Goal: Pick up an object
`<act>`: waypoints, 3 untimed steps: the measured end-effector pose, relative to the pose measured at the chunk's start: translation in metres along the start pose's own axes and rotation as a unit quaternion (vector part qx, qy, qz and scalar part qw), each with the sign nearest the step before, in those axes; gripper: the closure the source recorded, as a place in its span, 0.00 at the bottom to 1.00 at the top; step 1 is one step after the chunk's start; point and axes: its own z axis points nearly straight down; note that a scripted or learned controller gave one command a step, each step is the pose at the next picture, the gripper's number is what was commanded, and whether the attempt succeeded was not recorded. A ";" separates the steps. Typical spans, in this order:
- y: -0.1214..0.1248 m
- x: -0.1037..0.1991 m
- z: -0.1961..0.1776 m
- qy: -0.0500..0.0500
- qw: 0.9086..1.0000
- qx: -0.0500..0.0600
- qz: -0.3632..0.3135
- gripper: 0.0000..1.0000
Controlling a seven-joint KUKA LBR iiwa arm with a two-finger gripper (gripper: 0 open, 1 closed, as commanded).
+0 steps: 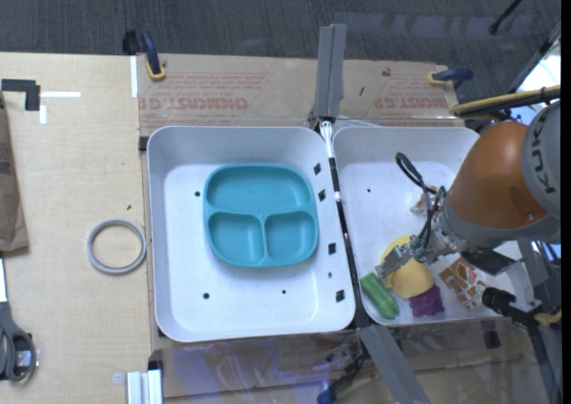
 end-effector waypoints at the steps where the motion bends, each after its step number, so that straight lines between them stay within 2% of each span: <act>1: -0.010 0.006 -0.001 -0.002 0.965 -0.002 -0.261 0.00; 2: -0.010 0.005 -0.010 -0.002 0.966 -0.003 -0.258 1.00; 3: -0.007 0.009 -0.033 -0.002 0.994 -0.002 -0.109 1.00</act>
